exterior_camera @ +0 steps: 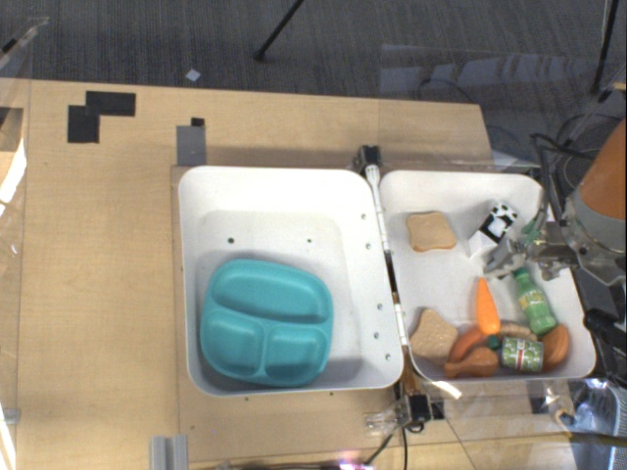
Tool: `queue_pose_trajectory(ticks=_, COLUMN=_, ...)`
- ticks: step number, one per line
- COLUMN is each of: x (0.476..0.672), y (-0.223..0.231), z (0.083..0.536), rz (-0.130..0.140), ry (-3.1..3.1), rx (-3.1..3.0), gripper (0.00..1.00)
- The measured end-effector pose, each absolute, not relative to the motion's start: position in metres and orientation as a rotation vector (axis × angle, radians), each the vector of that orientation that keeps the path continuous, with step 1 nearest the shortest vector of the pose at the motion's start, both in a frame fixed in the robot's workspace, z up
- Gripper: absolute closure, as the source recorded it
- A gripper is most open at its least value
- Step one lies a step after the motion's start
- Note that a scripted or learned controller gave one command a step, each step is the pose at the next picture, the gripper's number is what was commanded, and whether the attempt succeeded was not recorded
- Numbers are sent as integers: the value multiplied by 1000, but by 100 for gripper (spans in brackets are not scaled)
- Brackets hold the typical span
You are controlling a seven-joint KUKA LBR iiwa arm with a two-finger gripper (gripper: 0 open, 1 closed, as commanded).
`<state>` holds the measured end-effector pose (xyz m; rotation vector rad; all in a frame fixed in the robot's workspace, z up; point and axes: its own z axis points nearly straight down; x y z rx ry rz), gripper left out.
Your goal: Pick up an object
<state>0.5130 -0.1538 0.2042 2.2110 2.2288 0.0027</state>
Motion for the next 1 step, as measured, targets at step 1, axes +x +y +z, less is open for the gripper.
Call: queue_pose_trajectory(ticks=1, x=534, y=-149, z=90, rz=13, ry=2165, rx=2261, gripper=0)
